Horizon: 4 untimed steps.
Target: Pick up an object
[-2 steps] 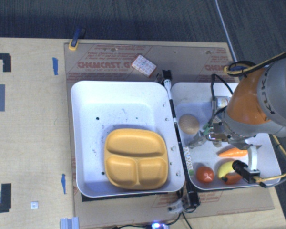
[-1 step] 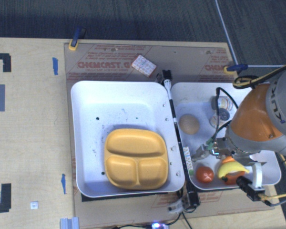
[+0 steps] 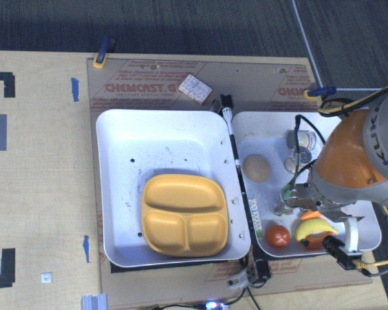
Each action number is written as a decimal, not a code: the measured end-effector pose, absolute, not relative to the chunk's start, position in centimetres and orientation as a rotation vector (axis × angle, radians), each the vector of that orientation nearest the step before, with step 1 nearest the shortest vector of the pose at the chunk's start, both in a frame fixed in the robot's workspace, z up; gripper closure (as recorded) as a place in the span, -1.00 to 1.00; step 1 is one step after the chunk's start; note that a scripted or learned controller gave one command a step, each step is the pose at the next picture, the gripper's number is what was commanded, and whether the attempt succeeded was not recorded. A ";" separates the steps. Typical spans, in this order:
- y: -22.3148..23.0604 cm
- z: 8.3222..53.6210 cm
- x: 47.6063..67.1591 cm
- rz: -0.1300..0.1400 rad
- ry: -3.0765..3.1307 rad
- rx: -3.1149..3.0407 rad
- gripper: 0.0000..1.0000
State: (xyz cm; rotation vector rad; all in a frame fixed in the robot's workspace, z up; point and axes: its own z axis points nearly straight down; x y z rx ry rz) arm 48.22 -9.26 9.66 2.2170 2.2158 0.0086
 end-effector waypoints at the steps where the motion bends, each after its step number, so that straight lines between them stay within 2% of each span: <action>1: -10.5 8.6 59.4 -0.003 2.222 2.222 1.00; 2: -16.8 8.6 51.8 -0.001 2.218 2.221 1.00; 3: -9.2 8.7 54.5 0.008 2.218 2.215 1.00; 4: -11.2 8.4 60.4 -0.027 2.228 2.248 1.00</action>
